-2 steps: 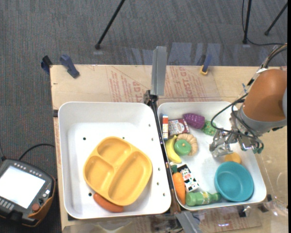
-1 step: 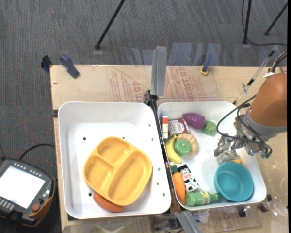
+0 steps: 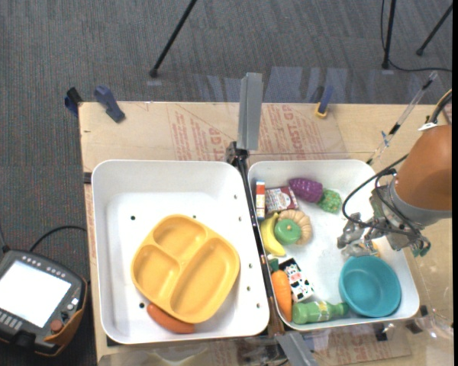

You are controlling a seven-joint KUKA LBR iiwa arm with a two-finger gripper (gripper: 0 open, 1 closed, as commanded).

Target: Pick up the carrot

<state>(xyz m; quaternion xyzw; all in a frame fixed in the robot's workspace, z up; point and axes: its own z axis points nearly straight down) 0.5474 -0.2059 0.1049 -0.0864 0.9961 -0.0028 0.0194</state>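
Currently: orange tapered carrot [image 3: 282, 294] lying at 7 o'clock in the right white shallow bin [image 3: 332, 166], against the left wall, touching the black-and-white cow-print block [image 3: 297, 280] beside it. Two-finger metal gripper [image 3: 356, 236] hovering at 3 o'clock of same bin, just above the teal round bowl [image 3: 370, 286], well apart from carrot. Fingers: cannot tell whether apart or together, nothing seen between them. Yellow three-compartment plate [image 3: 185, 267] in left white bin [image 3: 114, 204], over an orange sausage-shaped piece [image 3: 169, 320] at 6 o'clock.
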